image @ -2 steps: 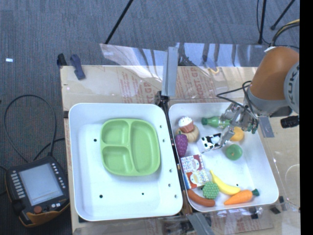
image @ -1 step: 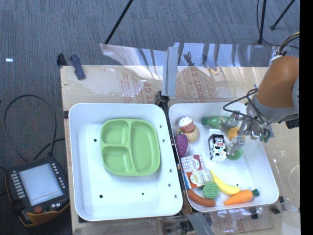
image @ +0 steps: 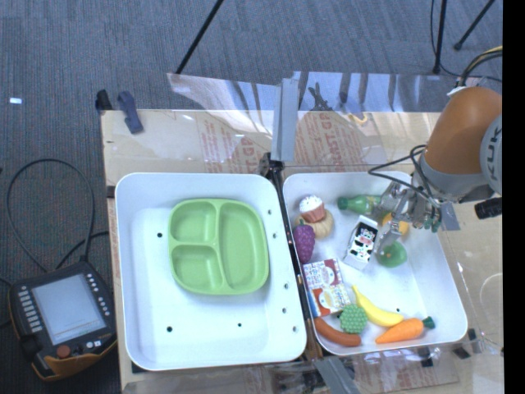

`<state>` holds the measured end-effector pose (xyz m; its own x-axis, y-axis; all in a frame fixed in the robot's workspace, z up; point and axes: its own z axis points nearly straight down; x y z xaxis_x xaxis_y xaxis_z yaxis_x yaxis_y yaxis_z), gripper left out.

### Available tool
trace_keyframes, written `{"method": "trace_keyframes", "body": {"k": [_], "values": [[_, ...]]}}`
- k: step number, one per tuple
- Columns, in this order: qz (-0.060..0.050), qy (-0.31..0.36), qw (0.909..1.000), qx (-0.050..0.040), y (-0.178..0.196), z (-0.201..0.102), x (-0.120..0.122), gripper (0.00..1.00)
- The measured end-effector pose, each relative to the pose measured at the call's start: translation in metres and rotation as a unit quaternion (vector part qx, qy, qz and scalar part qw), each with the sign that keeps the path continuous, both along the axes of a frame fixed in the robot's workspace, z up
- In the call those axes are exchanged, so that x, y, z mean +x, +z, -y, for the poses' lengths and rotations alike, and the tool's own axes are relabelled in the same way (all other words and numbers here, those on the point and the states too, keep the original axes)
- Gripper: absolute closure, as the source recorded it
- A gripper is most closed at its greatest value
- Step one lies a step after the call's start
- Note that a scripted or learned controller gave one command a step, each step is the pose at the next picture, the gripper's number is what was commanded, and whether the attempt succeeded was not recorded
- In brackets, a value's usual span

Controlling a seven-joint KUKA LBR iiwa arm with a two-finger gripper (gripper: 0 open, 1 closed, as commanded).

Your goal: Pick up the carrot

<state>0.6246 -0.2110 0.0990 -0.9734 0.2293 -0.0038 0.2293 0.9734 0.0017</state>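
Two bins; carrot point(image: 404, 330) lies lower right of frame, in the right bin point(image: 449, 277). Gripper point(image: 404, 213) hovers upper right, well apart; finger state unclear. Risk: banana point(image: 376, 309) and broccoli point(image: 353, 318) crowd the grasp.

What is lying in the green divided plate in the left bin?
Nothing visible: all three compartments of the green divided plate show bare. It sits in the left bin; whatever lies beneath the plate is covered. The carrot is in the right bin.

The gripper point(image: 399, 216) hangs over the upper part of the right bin point(image: 447, 281), near a green bottle point(image: 358, 203) and a small milk carton point(image: 362, 244). The carrot point(image: 404, 330) lies well apart at the bin's lower edge, just beside a banana point(image: 376, 309). A green divided plate point(image: 218, 245) sits in the left bin point(image: 139, 302).
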Motion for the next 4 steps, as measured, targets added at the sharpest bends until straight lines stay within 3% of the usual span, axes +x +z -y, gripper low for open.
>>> {"method": "trace_keyframes", "body": {"k": [1,2,3,4], "values": [[-0.011,-0.052,0.9986,0.0008,-0.002,-0.004,0.01,1.0],[0.005,-0.052,0.9986,-0.0019,0.008,-0.004,0.016,1.0],[-0.001,-0.144,0.9895,0.0001,0.139,-0.023,-0.02,1.0],[-0.002,-0.094,0.9955,-0.0002,0.127,-0.003,-0.059,1.0]]}}
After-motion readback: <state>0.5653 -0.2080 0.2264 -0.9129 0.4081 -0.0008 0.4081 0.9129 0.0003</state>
